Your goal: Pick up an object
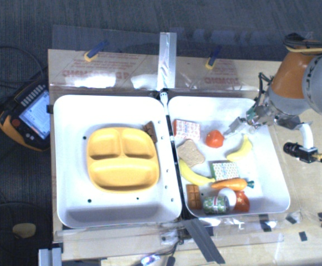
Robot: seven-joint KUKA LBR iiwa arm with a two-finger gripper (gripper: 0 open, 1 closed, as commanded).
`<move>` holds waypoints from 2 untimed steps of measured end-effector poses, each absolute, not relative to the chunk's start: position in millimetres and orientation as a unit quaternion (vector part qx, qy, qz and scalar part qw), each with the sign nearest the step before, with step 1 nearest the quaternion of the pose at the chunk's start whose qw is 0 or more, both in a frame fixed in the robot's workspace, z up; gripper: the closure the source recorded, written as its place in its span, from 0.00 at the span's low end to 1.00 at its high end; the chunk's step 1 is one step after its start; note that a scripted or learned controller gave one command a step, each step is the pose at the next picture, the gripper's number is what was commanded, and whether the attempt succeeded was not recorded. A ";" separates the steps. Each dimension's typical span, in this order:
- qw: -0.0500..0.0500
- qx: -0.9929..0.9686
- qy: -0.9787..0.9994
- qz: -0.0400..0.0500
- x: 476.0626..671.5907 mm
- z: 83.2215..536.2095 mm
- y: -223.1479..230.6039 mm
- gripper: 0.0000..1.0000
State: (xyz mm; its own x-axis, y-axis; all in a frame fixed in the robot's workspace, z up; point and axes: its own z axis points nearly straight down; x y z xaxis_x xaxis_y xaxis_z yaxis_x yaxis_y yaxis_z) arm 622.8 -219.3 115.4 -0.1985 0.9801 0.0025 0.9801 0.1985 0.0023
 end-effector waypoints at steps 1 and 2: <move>-0.001 -0.570 -0.822 0.001 640.2 110.1 -210.7 0.00; 0.000 -0.577 -0.816 0.000 632.9 106.8 -129.6 0.00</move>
